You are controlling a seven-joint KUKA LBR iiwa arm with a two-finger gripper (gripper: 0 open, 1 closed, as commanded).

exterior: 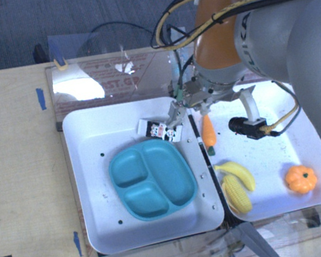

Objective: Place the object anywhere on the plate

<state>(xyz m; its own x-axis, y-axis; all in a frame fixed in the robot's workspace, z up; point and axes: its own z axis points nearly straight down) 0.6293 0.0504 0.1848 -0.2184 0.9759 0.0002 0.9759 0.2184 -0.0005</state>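
**A:** We have a pale wooden table (16, 181) with two white bins on it. A blue divided plate (150, 176) takes up most of the left bin (87, 168).

**B:** The thing we take for ours is a small white box (159, 130) with black and red print. It lies toward the far right corner of that bin, right at the plate's far rim. The pincer (180, 110) hangs just beside it, over the wall between the bins.

**A:** Does it have the box?

**B:** We cannot tell. The wrist hides how far open the pincer is and whether it has hold of anything.

**A:** Then that is our first worry. If the grip is only on a corner, the box could slip and drop short of the plate, against the rim.

**B:** And the bin wall is close, so a low sweep might knock it or push the plate.

**A:** What else is around?

**B:** A carrot (208, 130) sits just across the wall in the right bin (310, 141). It is near enough that we might catch it by mistake. A banana (239, 172) and corn (236, 196) lie at that bin's near left corner, and a pumpkin (301, 179) lies toward its near right one, all well apart from our path.
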